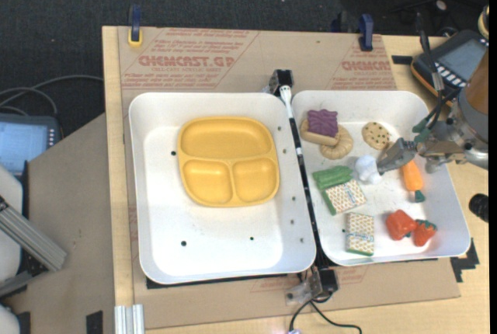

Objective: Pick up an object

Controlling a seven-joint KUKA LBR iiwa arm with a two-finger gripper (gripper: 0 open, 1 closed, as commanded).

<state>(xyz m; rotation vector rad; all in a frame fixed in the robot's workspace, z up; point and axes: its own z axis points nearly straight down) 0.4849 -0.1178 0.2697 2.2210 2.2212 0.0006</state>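
**Gripper low over the right bin, among the toy food**

The gripper point(394, 157) hung at the right of the frame, its grey fingertip point(388, 159) pointing left toward a small white object point(366, 167) lying just beside it in the right bin point(454, 204). Whether the fingers were clenched or released could not be told; the arm's own body hid much of them, and nothing could be seen clearly between them. An orange carrot-like piece point(414, 177) lay directly below the wrist, partly overlapped by it.

Around these, the bin held a cookie point(377, 135) toward the top, a purple block point(322, 123) resting on a tan ring-shaped piece point(335, 142), a green piece point(332, 175), two patterned cracker-like squares point(345, 196) point(359, 234), and a red lumpy item point(410, 227) at lower right, its exact kind hard to make out.

The left bin point(155, 193) bore a yellow divided plate point(228, 161). Both bins sat on a cardboard sheet point(194, 60) with red lettering. The arm point(474, 95) was cut off by the frame's right side.
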